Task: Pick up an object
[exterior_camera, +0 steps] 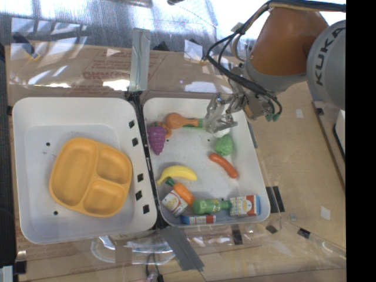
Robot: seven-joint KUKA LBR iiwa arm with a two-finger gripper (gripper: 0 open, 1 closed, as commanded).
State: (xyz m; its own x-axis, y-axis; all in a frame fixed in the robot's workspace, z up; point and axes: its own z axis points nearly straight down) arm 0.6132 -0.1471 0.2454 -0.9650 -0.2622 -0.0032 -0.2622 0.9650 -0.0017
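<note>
My gripper (218,120) hangs over the back of the right bin (258,175), reaching in from the right. A green toy vegetable (224,144) lies just in front of it. To its left lies an orange vegetable (176,121), whose green stem points at the gripper. Purple grapes (156,137) lie by the bin's left wall. A red-orange sausage-like piece (224,165) and a yellow banana (178,173) lie mid-bin. I see nothing held.
Along the right bin's front edge lie a small orange-capped bottle (176,197), a green bottle (211,205), a small carton (244,204) and a flat blue-red item (197,219). The left bin (29,128) holds a yellow divided plate (91,176).
</note>
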